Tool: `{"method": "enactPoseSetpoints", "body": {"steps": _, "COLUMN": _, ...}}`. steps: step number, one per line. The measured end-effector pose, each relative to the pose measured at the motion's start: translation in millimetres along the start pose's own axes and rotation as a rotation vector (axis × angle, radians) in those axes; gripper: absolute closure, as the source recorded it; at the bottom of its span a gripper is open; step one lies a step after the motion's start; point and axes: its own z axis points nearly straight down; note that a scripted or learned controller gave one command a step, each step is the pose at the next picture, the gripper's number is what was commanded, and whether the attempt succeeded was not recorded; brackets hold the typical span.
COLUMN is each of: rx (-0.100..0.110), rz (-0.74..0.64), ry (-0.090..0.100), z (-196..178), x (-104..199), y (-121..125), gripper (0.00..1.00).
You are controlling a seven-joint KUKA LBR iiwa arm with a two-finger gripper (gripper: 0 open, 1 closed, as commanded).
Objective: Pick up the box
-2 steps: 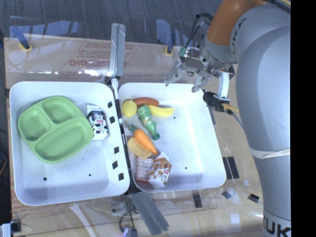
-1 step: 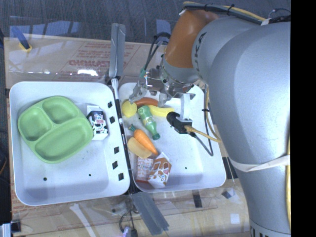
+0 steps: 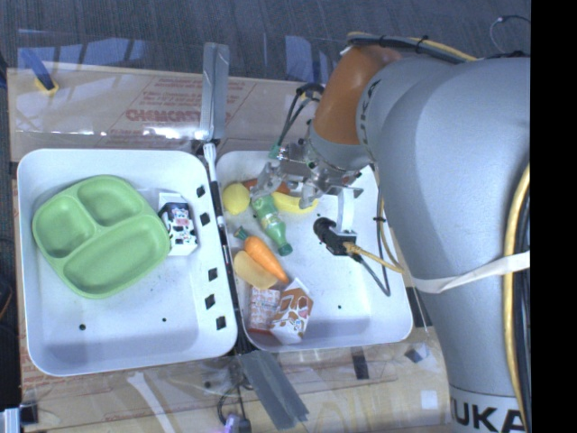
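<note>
Fingers point(image 3: 287, 180) sit well right of the box point(image 3: 178, 223).

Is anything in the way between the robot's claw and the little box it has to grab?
Yes. The gripper is in the right bin, the box in the left bin beside the green plate. Between them lie a lemon and the two bins' touching walls.
</note>
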Motion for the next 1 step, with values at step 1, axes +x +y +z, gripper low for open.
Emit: {"method": "enactPoseSetpoints", "body": {"steps": 1, "rx": -0.001, "rz": -0.027, "ry": 0.000, "z": 36.9, "x": -17.8, "y": -27.3, "gripper": 0.00}}
